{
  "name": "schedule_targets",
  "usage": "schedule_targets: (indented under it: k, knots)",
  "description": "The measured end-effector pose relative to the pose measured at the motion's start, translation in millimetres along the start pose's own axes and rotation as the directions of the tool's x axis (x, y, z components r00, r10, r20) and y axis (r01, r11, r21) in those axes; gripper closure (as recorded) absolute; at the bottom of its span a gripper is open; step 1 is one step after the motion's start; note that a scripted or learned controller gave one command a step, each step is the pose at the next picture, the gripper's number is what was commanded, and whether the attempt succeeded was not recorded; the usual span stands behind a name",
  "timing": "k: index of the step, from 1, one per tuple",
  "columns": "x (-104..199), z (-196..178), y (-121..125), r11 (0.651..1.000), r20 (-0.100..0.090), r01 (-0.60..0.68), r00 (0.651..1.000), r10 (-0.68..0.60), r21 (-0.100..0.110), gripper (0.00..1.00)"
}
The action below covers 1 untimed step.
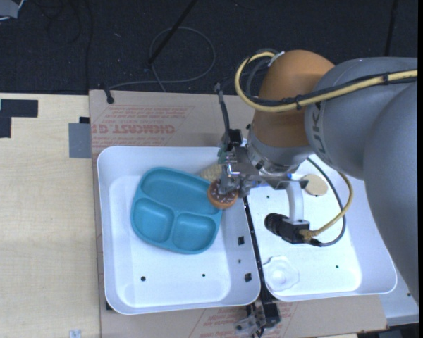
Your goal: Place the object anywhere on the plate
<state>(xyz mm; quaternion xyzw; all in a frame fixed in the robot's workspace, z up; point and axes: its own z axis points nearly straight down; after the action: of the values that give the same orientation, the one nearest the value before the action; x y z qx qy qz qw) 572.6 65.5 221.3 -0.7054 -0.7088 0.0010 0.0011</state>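
Camera view: gripper [228,182] grasping donut [223,196] at plate [175,210] rim; carry further left, inward, before releasing.

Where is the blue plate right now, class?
In the camera view, the blue plate lies in the left white bin, towards its right half, with the gripper poised at the plate's upper right rim beside the divide between the bins.

I see the bench [35,210], pale wood, carrying a brown cardboard sheet [155,122] with reversed red print. Two shallow white bins sit on it, touching: the left bin [169,287] and the right bin [338,273]. Dark patches [14,115], perhaps tape, mark the bench's left.
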Motion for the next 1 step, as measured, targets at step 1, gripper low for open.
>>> schedule_targets:
  k: [1]
  knots:
    - [43.1, 1.9, -8.6, 1.000, -0.001, 0.000, 1.000, 0.001, 0.002, 1.00]
